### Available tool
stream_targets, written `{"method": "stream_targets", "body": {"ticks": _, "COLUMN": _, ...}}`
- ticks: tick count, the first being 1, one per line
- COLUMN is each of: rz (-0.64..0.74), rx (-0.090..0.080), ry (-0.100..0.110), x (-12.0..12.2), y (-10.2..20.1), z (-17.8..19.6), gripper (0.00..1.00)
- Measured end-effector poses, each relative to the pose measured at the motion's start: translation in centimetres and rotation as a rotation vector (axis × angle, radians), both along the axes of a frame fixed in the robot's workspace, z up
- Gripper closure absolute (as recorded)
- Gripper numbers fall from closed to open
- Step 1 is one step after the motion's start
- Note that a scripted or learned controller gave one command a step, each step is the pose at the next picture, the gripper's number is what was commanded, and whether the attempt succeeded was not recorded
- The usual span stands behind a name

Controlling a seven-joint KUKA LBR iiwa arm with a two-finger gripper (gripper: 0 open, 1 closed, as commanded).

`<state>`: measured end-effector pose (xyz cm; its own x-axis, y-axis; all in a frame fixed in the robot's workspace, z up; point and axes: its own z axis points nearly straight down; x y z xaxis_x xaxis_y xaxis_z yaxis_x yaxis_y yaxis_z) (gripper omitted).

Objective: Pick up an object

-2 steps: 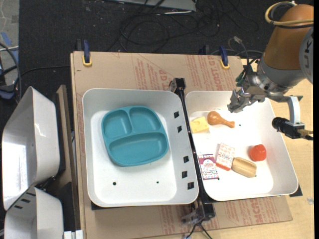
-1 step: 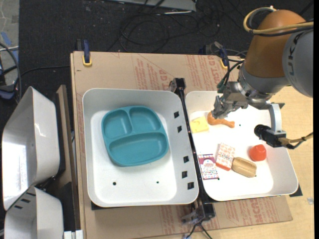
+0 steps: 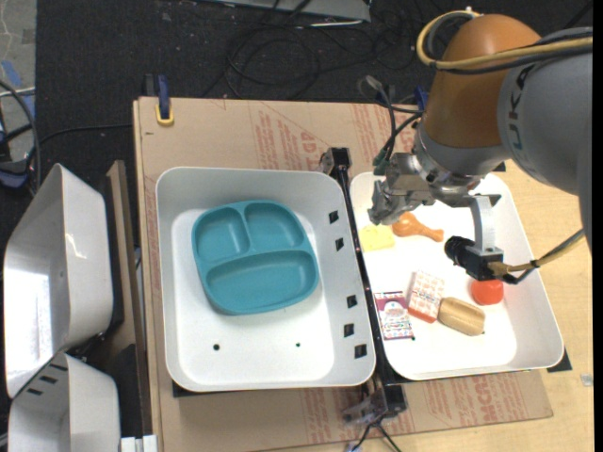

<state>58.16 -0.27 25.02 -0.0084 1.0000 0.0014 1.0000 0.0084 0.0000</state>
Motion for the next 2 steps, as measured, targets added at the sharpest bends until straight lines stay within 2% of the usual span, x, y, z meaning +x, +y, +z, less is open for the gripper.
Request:
{"method": "stream_targets", "body": {"ticks": 1, "rz": 0.001, "rx": 0.001, "ry": 0.002, "x": -1.2, "y": 5.2, "z": 0.3, "gripper": 1.00}}
{"method": "stream_targets", "body": {"ticks": 2, "rz": -0.001, "rx": -0.001, "ry": 0.003, "x": -2.2, "y": 9.5, "z": -1.2, "gripper": 1.00}}
